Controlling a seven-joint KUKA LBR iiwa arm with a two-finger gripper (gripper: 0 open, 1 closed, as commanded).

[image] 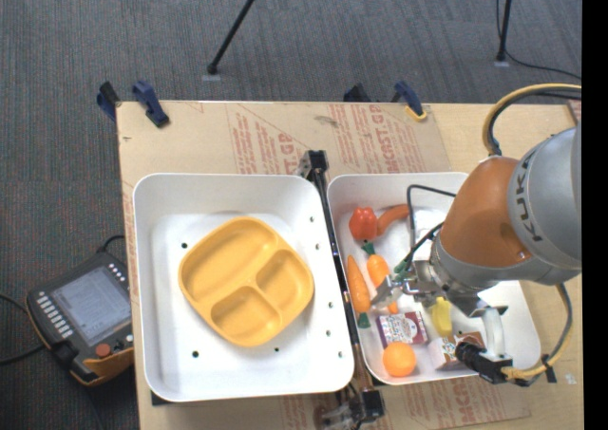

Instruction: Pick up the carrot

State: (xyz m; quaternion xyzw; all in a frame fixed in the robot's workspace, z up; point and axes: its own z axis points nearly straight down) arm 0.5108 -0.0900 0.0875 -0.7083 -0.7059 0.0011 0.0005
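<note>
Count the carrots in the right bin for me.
2. A long orange carrot lies along the right white bin's left wall; a shorter orange carrot sits just right of it. The grey arm covers part of the bin, so more may be hidden.

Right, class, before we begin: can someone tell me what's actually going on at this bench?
A grey and orange robot arm reaches in from the right over the right bin, which holds toy food. Its gripper is low beside the carrot, which lies along the bin's left wall, and nothing appears lifted yet. Around it sit a red pepper, an orange ball and a small purple packet. The left bin holds a yellow divided plate.
</note>
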